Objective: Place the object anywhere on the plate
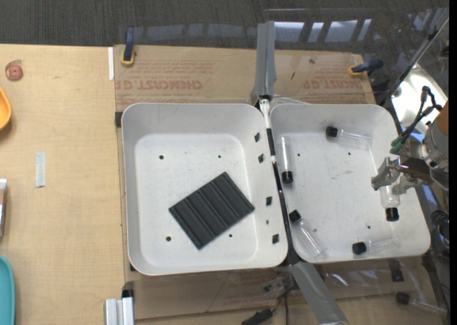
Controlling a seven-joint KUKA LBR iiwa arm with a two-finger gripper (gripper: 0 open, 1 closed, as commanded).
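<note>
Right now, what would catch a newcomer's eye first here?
The dark ribbed plate lying at a slant in the left bin stands out most. In the right bin, clear tubes with black caps lie scattered, one near the back. The gripper reaches in over that bin's right edge.
</note>
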